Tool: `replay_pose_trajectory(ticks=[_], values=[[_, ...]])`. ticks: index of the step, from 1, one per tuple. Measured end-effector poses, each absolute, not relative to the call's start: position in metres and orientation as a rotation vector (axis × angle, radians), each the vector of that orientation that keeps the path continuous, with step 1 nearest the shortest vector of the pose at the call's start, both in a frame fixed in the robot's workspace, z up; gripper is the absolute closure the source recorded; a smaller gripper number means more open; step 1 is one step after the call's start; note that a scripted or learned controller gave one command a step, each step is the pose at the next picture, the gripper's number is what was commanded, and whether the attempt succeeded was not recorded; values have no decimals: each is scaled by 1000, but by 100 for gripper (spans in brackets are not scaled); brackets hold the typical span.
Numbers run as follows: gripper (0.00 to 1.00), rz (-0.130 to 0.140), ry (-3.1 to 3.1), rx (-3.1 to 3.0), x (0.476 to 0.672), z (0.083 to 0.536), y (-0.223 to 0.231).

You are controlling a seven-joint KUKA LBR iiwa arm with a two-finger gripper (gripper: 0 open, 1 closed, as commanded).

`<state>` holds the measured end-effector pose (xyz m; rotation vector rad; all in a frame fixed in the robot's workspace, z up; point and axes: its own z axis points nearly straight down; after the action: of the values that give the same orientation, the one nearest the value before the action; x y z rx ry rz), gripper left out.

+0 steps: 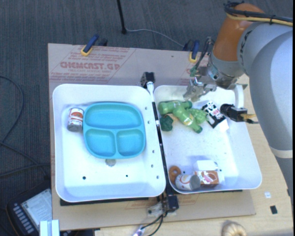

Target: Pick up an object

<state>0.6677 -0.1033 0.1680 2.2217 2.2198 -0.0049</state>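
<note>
Two white bins (59, 132), gripper (195, 90) above green toys (182, 113), finger state unclear, black-and-white toy (214, 113) beside

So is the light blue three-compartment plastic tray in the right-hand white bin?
No, the light blue three-compartment plastic tray lies in the left white bin, beside a small can.

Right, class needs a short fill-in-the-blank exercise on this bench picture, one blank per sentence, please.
1. The blue divided tray lies in the ___ bin.
2. The small can stands to the ___ of that tray.
3. The gripper hovers above the ___ toys in the right bin.

Missing words: left; left; green
</note>
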Motion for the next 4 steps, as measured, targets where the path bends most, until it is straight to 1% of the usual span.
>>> replay_pose_trajectory(ticks=[1,2,3,4], values=[[100,-6,2219,2218,668,179,-103],[0,-7,2220,2218,668,178,-103],[0,9,2216,2212,634,118,-97],[100,5,2218,2213,633,126,-97]])
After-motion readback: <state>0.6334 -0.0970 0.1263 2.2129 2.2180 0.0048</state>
